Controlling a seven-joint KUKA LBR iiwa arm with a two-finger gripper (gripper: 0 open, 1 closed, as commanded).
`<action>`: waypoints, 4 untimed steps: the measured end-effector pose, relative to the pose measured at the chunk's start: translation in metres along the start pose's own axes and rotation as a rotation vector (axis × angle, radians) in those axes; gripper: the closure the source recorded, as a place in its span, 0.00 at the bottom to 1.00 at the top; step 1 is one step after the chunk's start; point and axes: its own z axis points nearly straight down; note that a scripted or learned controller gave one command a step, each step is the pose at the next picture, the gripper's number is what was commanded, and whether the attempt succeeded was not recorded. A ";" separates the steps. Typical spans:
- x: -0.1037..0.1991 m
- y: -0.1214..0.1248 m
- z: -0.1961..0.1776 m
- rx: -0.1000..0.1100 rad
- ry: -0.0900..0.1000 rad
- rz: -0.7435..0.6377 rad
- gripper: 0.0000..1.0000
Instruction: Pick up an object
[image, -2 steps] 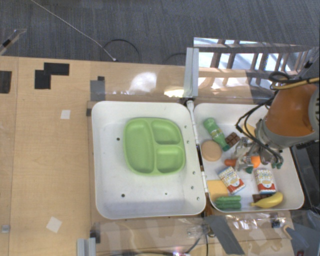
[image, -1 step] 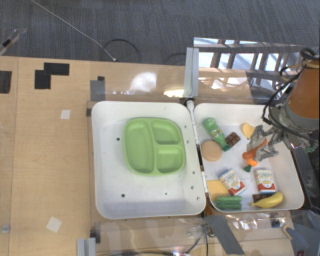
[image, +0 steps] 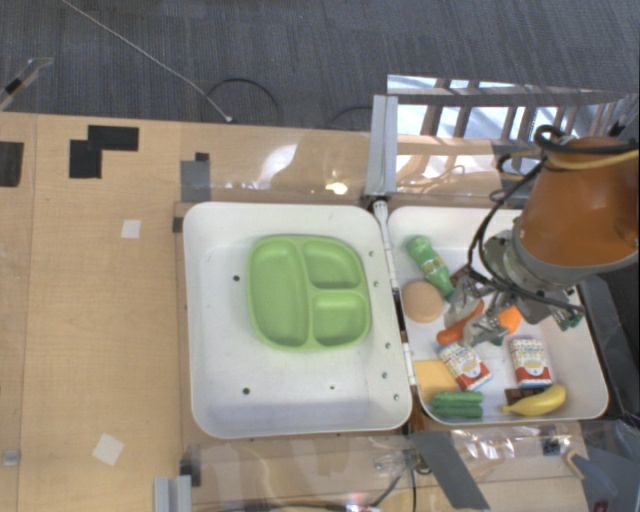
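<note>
My gripper hangs low in the right bin, under the arm's orange band. It sits right over an orange carrot-like piece. Around it lie a tan round bun, a green bottle, a small printed carton, a red-labelled box, a banana, a green cucumber and a yellow slice. Whether anything is gripped is hidden by the wrist.
A green divided plate lies in the left bin. A ridge between the bins runs just left of the bun. A metal frame stands behind the right bin.
</note>
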 end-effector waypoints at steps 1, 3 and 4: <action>-0.021 -0.031 0.062 0.000 0.003 -0.231 1.00; -0.115 -0.079 0.097 0.006 -0.005 -0.156 0.00; -0.093 -0.057 0.096 0.009 -0.002 -0.103 0.00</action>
